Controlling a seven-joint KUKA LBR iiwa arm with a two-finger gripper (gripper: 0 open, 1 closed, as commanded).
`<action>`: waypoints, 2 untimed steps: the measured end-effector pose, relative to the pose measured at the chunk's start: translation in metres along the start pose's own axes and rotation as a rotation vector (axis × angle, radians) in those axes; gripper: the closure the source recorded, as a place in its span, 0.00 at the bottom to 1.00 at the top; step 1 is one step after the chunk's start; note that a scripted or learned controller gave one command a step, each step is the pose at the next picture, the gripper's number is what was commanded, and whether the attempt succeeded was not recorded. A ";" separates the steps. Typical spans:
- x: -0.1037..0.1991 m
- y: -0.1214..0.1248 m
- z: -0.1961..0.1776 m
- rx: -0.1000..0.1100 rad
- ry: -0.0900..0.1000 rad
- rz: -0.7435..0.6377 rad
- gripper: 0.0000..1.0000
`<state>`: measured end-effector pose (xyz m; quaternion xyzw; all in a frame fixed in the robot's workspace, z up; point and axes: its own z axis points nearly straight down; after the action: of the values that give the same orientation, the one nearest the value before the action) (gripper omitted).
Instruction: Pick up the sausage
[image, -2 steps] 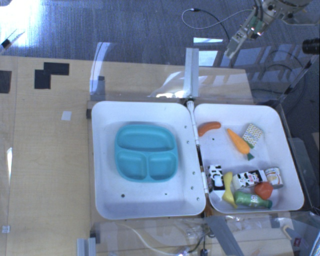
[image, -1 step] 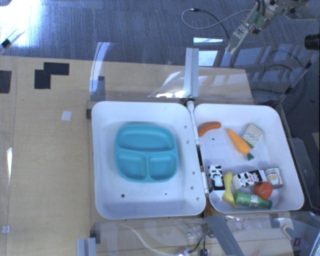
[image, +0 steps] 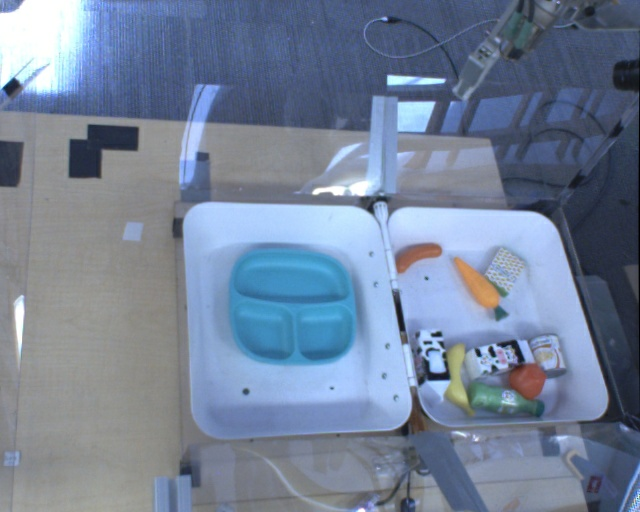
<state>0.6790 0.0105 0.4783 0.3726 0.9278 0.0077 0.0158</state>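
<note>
Sausage (image: 418, 256) lies in the right bin (image: 560, 250), upper-left corner, just beside the divider between the two bins, tilted a little, touching nothing else. Carrot (image: 478, 284) near it to the right, then a small patterned packet (image: 505, 269) just beside the carrot's top. Front of the same bin is crowded — cow-print carton (image: 430, 356), banana (image: 456, 378), a second cow-print carton (image: 499, 357), green bottle (image: 505, 401), tomato (image: 527, 380), small can (image: 546, 354), all packed close or touching. Left bin (image: 210, 400) holds a blue divided tray (image: 292, 304), three compartments. Hand (image: 472, 80) is up at the top right, well apart from both bins and beyond the table (image: 90, 300) edge, over the dark floor; nothing between its fingers, but how far open it is — cannot tell, too small and blurred.
</note>
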 end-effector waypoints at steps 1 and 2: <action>-0.001 0.002 -0.011 -0.005 -0.005 -0.003 1.00; -0.002 0.005 -0.022 -0.011 -0.010 -0.006 1.00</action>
<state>0.6829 0.0127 0.5009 0.3696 0.9289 0.0107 0.0226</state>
